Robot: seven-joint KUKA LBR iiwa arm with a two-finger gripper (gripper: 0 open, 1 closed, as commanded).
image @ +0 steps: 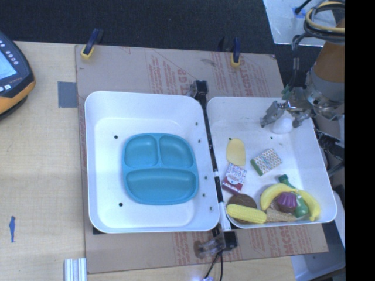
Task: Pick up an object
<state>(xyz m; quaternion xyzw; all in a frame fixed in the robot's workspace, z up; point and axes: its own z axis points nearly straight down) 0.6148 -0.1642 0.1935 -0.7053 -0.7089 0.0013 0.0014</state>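
Note:
My gripper (285,117) hangs over the far right corner of the right bin (310,151), its fingers spread apart with nothing between them. Below it in that bin lie a pale yellow oval piece (236,151), a small speckled green-edged box (266,161) and a red-and-white packet (234,178). At the bin's near end sit a corn cob (246,214), a brown cookie (241,201), a banana (280,192), a purple toy (286,201) and a green piece (301,209), crowded together.
The left bin (99,157) holds a blue divided plate (160,168). A black clamp (200,89) joins the bins at the far side. A yellow-and-black device (12,69) lies at the bench's left. Cables (319,16) hang near the arm at the upper right.

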